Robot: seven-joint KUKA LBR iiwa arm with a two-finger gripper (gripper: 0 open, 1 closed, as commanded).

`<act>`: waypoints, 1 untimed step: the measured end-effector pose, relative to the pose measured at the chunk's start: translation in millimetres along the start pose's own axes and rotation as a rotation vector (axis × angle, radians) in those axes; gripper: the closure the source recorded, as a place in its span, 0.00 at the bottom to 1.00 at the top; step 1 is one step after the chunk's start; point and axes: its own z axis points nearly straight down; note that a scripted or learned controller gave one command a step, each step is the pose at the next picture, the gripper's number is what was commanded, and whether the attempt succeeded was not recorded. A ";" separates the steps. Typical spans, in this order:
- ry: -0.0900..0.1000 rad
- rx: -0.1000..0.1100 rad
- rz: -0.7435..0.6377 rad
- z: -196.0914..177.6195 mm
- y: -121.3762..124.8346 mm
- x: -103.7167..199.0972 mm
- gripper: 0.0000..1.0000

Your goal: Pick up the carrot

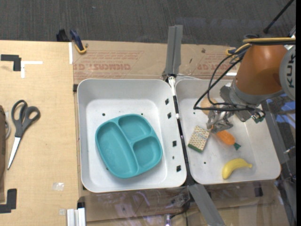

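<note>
Orange and still lying on the floor of the right bin (263, 171), the carrot (227, 138) is seen with its green tip pointing right. Just left of it, and apparently touching its end, the claw (219, 123) is lowered; whether it is apart or together cannot be told. No lift is evident, so the grasp is judged not yet done. A small card (199, 139) lies to the left, a banana (235, 167) nearer.

plate (128, 146) in left bin (89, 126), carrot (226, 137), banana (235, 167) in right bin (263, 171)
</note>
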 end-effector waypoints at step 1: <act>0.004 -0.002 0.030 -168.6 57.7 1.4 1.00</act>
